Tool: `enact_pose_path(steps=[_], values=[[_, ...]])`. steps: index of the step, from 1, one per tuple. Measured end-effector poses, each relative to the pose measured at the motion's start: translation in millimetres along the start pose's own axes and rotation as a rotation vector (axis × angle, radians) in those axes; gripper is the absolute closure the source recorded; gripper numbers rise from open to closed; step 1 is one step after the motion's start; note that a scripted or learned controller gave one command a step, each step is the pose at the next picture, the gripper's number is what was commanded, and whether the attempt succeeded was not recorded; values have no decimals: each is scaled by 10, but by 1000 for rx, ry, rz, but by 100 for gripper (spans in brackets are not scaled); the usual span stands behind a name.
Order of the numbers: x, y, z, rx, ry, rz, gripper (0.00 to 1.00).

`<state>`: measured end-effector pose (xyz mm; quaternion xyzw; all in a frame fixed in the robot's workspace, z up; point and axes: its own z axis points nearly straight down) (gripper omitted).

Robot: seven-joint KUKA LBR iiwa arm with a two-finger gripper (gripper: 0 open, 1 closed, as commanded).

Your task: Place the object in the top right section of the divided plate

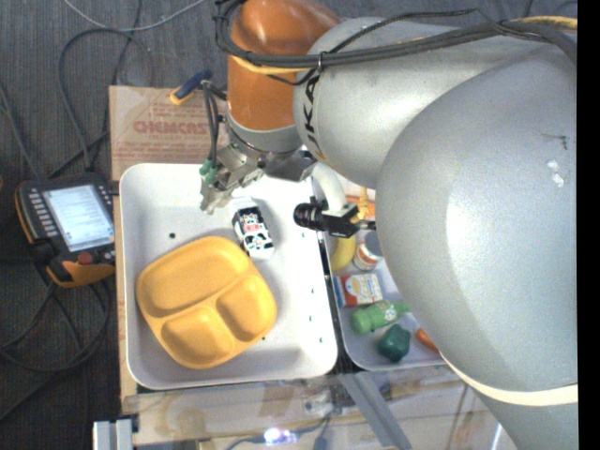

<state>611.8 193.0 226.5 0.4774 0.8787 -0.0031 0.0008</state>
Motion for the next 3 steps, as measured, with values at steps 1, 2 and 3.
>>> enact_pose_path(steps=[1,2,3], values=[[-47,338,-1975,-1,0,-46,100],[206,258,-1231,-1,0,-351,100],[12,568,-510,-2,0,-672,100]])
